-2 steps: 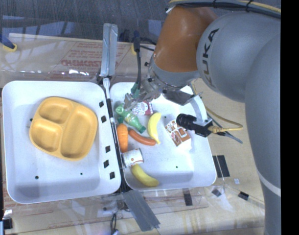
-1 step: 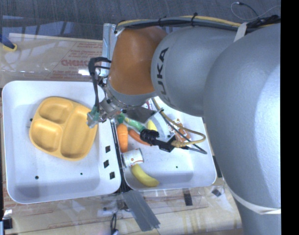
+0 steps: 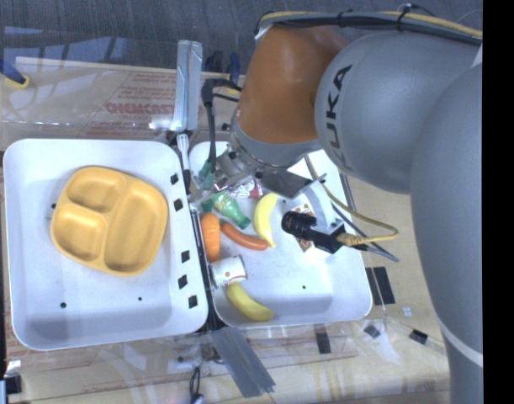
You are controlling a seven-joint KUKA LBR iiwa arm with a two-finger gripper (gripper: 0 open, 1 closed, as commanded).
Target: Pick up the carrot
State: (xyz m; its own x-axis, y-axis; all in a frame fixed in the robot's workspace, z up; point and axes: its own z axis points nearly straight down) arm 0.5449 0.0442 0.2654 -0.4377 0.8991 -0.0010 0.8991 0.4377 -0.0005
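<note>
One hand [image 3: 225, 168] | over right bin's [image 3: 341, 297] upper-left | opening: cannot tell | carrot [image 3: 210, 235] lying below it

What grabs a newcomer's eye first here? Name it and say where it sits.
The big grey arm with its orange band comes first, reaching in from the right over the right bin. Next is the yellow divided plate lying in the left bin. Then the bright clutter below the arm: the carrot by the bin's left wall and two bananas.
</note>
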